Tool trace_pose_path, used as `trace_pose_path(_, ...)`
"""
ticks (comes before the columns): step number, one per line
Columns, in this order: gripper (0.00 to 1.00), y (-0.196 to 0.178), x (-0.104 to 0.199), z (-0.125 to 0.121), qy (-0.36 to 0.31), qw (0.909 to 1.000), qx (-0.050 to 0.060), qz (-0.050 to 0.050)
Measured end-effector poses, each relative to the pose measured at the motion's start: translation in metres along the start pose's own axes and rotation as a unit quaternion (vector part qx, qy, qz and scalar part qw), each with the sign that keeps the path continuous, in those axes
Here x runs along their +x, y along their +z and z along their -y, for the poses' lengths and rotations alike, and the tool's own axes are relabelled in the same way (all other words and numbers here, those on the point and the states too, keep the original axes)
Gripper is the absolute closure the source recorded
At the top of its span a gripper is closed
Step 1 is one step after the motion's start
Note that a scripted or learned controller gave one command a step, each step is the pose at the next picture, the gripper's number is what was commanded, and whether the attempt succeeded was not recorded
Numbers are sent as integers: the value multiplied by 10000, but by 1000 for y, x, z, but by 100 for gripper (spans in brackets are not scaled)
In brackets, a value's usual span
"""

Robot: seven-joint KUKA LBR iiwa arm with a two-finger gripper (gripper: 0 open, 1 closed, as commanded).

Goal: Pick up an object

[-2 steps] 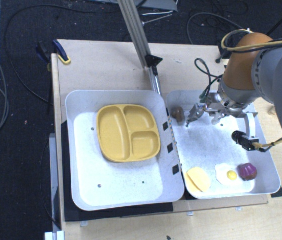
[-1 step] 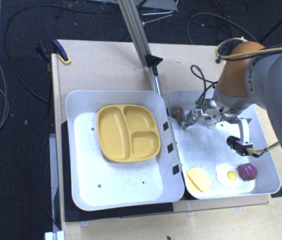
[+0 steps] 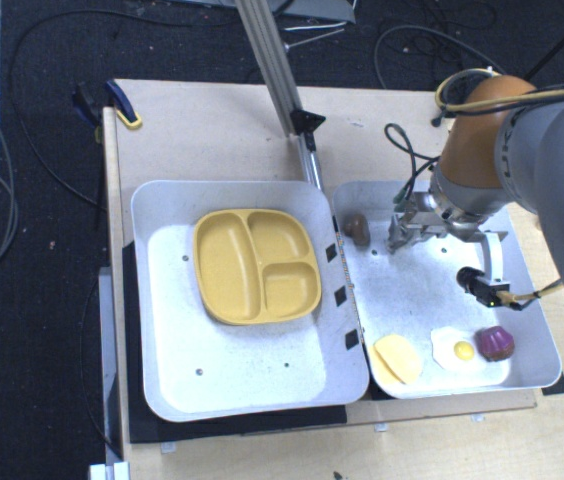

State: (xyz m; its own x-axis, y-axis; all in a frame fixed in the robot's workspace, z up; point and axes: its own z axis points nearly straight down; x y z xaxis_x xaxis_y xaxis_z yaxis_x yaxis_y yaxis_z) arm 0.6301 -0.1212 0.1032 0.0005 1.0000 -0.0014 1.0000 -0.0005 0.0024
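From the camera view above the bench, my pincer [image 3: 399, 236] hangs low in the right bin [image 3: 532, 368], toward its eleven o'clock corner; whether it is spread or closed I cannot tell, and I see nothing caught in it. A small brown lump [image 3: 358, 230] lies just beside it at nine o'clock, near enough to be the likely target, though touching or apart I cannot say. Down at the bin's six o'clock edge sit a yellow wedge [image 3: 397, 357], a fried egg [image 3: 456, 349] and a purple piece [image 3: 495, 343], well apart from me. The left bin [image 3: 162, 368] bears a yellow divided plate [image 3: 257, 265]. By my judgement nothing is lifted yet: the grasp and the raise both remain.
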Motion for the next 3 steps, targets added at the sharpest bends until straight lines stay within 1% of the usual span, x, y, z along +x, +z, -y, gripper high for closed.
trace_pose_path(1,100,-42,1,1,-4,10000,-5,-4)
trace_pose_path(2,100,-99,4,-9,-19,10000,-18,-2)
trace_pose_path(3,100,-162,-1,-10,-14,10000,-23,2)
